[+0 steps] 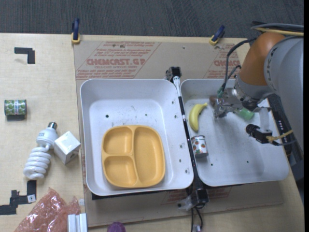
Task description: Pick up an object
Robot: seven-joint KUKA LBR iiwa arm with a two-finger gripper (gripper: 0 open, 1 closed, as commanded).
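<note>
The arm reaches in from the right, orange band showing above the wrist, and its hand is down inside the right bin, near the bin's upper left part. Whether the hand is spread or pressed together, I cannot tell from this slanted angle; the metal parts blur into one cluster. Just left of the hand lies a banana, curved, resting on the bin floor close to the divider between the two bins, near the hand but with nothing visibly pinched. Something green peeks out just to the right of the hand, partly hidden by the wrist. Lower down, against the same left wall, sits a small printed can, well below the banana. Over in the left bin lies a yellow divided plate, three compartments, flat on the floor. Out on the desk, left of the bins, there's a spiral light bulb, a white cube touching it, and a green can farther up.
</note>
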